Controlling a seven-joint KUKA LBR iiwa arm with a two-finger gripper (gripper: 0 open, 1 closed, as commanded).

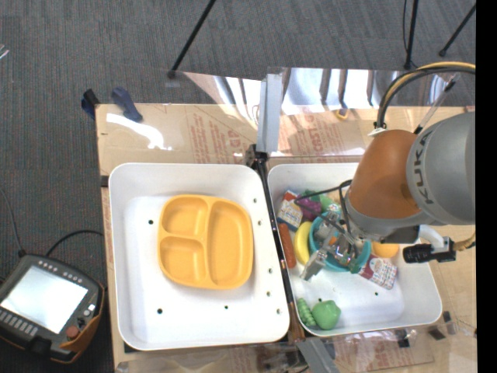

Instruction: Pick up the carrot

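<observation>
From my console the carrot (pixel 286 245) lies ungrasped along the left wall of the right bin (pixel 419 305), beside a banana (pixel 303 242); the gripper (pixel 332 249) hangs just right of it over a teal bowl (pixel 342 260); I cannot tell its state; the pick remains undone.

From my screen the bench is bright and evenly lit, with only soft shadows. There is strong glare on the shiny panel (pixel 342 92) behind the white bins (pixel 132 185). The gripper (pixel 330 247) area looks slightly blurred.
</observation>
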